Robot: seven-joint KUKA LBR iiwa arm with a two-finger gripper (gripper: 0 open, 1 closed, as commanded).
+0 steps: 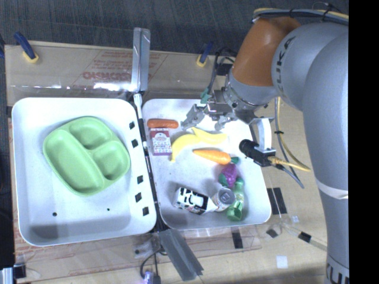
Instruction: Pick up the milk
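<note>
Fingers (192, 118) of the gripper (206, 120) are spread open, holding nothing, above the banana (192, 139); the milk carton (191, 199) lies near the right bin's (258, 203) front edge.

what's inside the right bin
The right bin holds a hot dog, small red carton, banana, carrot, grapes, can, green bottle and milk. The gripper hangs over its back edge, covering the bin floor beneath.

Bright, even light; slightly soft focus
</note>
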